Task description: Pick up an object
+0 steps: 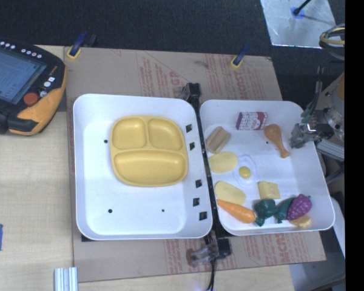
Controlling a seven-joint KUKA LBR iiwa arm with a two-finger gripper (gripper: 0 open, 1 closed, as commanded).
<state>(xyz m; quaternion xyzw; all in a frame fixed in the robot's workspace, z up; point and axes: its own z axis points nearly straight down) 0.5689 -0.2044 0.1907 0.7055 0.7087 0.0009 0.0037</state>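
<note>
Gripper [303,132] being held at right bin's [318,162] right edge, beside drumstick [277,139]. Nothing being held. Fingers too blurry; open or closed cannot be told. Toys being crowded in right bin: drumstick could be bumped, or bin wall being hit.

I have one fixed camera above the bench, angled down on both white bins [85,162] (side by side), with the arm's side at frame right.
</note>
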